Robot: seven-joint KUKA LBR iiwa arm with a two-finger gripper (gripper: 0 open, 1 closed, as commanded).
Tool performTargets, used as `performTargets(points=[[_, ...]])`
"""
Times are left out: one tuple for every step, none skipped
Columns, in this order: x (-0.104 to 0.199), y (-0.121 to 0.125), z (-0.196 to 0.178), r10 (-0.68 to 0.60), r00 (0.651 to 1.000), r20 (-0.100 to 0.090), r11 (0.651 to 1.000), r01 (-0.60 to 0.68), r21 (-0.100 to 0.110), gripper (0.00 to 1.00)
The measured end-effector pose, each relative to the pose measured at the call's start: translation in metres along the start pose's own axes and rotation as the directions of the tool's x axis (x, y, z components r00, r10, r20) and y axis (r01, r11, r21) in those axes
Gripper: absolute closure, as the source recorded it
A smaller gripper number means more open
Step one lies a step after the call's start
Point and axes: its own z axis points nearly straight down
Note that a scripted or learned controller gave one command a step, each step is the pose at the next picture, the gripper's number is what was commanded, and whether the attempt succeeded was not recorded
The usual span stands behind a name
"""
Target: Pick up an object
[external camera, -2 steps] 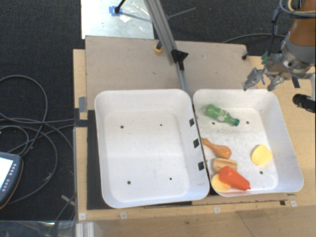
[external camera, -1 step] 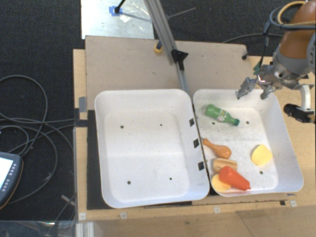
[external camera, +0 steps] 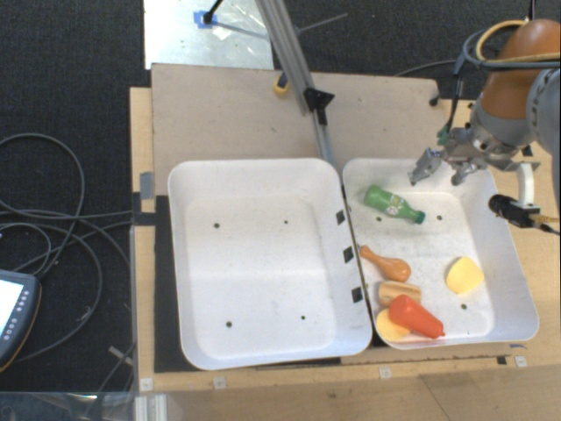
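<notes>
Camera view | bench (external camera: 228, 112) brown board | floor (external camera: 61, 60) dark carpet, cables (external camera: 53, 226)

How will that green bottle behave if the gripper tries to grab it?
The green bottle lies on its side on the right bin's smooth floor, so a nudge across its length would probably roll it. Its rounded body may slip between fingers. It looks like a small plastic toy, so likely light and stiff. The gripper hovers open above it.

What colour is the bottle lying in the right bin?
Green, with a white label patch; the bottle shows clearly in the camera view, lying on its side.
</notes>
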Motion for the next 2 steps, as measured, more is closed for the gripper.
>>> performTargets(points=[[0.000, 0.002, -0.015, -0.003, 1.000, 0.002, 1.000, 0.003, -0.008, 1.00], [-0.001, 0.004, -0.070, -0.001, 1.000, 0.002, 1.000, 0.001, -0.010, 1.00]])
